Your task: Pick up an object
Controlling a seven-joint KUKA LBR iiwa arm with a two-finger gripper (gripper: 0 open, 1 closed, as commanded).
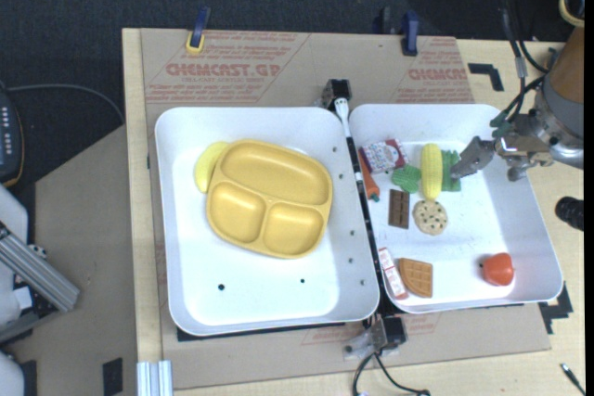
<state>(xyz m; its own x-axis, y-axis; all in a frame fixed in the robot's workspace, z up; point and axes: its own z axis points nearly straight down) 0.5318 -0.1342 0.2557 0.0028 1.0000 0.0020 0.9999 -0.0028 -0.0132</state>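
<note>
The right bin (534,227) holds several toy foods. A yellow corn cob (432,170) lies on a green leafy piece (409,178). Near them are a red-and-white packet (380,153), an orange carrot (370,184), a brown chocolate bar (399,209) and a round cookie (430,217). A waffle (415,276) and a red tomato (498,269) lie near the front wall. My gripper (471,159) reaches in from the right, low over the bin, just right of the corn and the green piece. Nothing is seen held in it.
The left bin (186,283) bears a yellow divided plate (269,198) with a yellow banana-like piece (208,165) tucked under its left edge. A small red-and-white wrapper (388,272) lies beside the waffle. Cables run behind the arm at the right.
</note>
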